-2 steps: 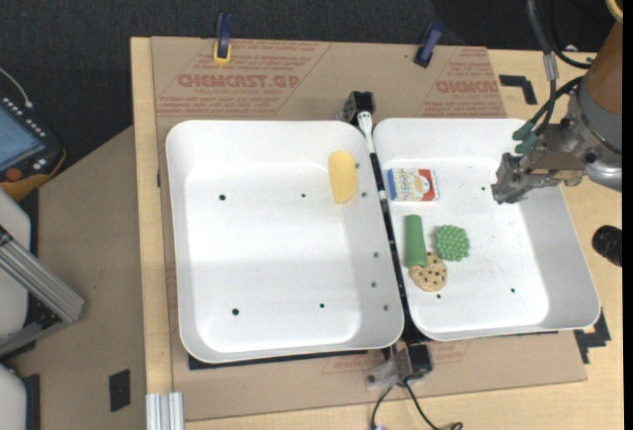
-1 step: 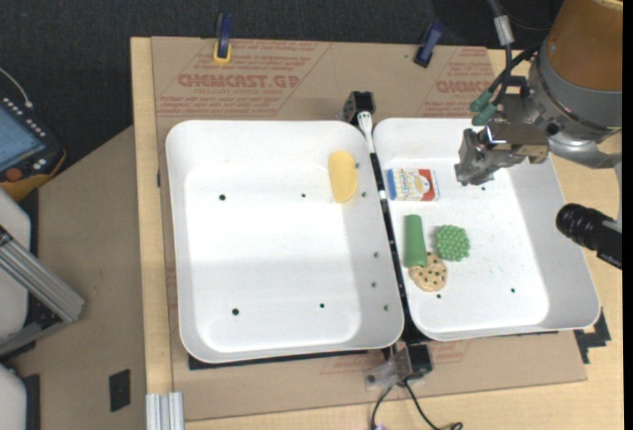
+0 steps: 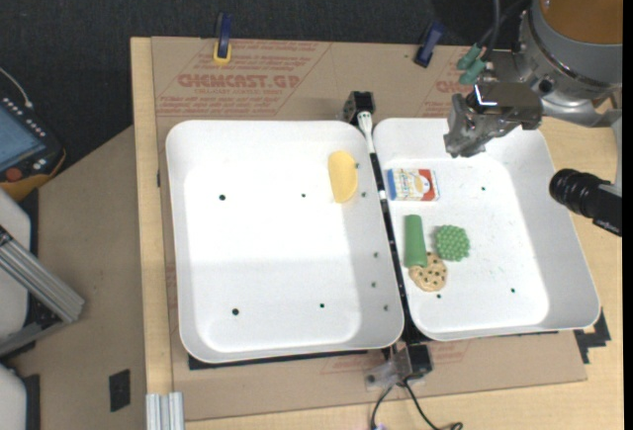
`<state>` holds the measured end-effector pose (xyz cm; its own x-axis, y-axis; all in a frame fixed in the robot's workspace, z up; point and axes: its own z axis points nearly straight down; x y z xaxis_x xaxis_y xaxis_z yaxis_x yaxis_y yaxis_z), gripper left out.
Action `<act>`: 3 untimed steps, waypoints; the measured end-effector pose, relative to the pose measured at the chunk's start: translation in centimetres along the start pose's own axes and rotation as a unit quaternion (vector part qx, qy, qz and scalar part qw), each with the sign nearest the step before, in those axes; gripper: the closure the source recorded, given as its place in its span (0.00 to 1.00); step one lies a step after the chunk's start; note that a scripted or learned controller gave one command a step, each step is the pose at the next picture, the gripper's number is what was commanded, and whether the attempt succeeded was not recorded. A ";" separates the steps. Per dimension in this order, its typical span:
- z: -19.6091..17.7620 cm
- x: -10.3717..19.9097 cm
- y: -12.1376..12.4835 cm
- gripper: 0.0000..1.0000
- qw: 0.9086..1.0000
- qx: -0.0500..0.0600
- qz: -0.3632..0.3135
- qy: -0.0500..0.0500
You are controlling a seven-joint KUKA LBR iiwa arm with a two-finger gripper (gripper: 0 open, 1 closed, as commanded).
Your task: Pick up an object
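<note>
1. While nothing is held yet, the step in hand reads as approach: the gripper hangs above the far part of the right bin, at about 12 o'clock from the cluster of objects.
2. Nearest the camera in the right bin: a round tan cookie with dark chips, at roughly 8 o'clock of that bin's floor.
3. Touching or just beside the cookie at its 12 o'clock: a green stick-shaped block, lying lengthwise near-to-far.
4. Green bumpy ball-like toy sits just beside the stick at its 3 o'clock, near the cookie's 1 o'clock.
5. Farther: small flat packet, white with red and blue print, at 12 o'clock of the stick, apart from it.
6. Left bin has one yellow oblong piece, likely toy food, at its 2 o'clock, near the divider.
7. Gripper fingers point down, look close together with nothing between them; exact gap too blurred to tell.
8. Judgement: packet is the closest candidate, at 7 o'clock from the gripper.
9. Next move calls for shifting over a chosen object, opening, descending, closing. The flat packet may be hard to pinch; the bumpy ball looks easier.
</note>
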<state>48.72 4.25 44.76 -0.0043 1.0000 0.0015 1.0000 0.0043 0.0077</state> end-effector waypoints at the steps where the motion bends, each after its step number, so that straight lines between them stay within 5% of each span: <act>1: 10.6 -2.6 -1.0 1.00 1.000 0.010 0.004 -0.002; 2: 3.0 -0.2 -0.7 1.00 1.000 -0.001 0.001 0.000; 3: 2.3 -0.2 -0.7 1.00 1.000 0.002 0.002 -0.001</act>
<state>48.02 4.02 42.44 -0.0010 1.0000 -0.0006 1.0000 0.0010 0.0040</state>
